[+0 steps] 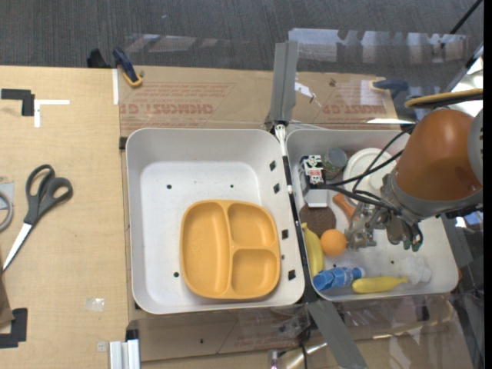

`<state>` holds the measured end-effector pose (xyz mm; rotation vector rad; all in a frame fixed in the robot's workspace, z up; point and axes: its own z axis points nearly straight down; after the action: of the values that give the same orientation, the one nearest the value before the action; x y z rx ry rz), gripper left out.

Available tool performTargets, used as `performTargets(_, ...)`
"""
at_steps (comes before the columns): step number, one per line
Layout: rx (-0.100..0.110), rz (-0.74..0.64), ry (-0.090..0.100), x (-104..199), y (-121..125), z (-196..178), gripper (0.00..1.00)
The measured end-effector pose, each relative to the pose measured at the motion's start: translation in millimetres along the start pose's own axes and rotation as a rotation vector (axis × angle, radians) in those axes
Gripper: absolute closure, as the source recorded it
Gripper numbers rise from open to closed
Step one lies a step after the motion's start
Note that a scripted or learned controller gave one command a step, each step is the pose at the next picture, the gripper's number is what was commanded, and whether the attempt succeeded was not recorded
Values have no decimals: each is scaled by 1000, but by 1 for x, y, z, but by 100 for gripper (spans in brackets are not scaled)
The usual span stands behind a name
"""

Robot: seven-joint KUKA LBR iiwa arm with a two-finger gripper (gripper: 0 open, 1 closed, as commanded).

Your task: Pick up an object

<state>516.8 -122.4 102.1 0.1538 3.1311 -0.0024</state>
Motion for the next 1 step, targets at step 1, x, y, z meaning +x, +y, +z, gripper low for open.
performTargets(1, 0, 311, 6, 15, 16, 10, 100)
